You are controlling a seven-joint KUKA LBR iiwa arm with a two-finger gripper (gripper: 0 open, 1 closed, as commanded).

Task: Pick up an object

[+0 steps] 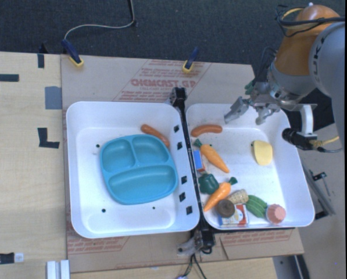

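My gripper (247, 114) hangs open above the back edge of the right bin (289, 173), with nothing between its fingers. Just left of it and lower lies a sausage (206, 130). A yellow lemon-like piece (263, 152) rests below the gripper on the bin floor. Two carrots (214, 157) (218, 195) lie along the bin's left side, with a green pepper (208, 183) between them. Near the front sit a green pickle (257, 205), a pink round piece (276, 214) and a small brown-topped item (226, 208).
The left bin (83, 173) holds a blue divided plate (139, 169) and another sausage (154, 133) behind it. A black divider clip strip (185, 150) runs between the bins. Yellow clamps (73, 53) (190, 63) sit on the cardboard behind.
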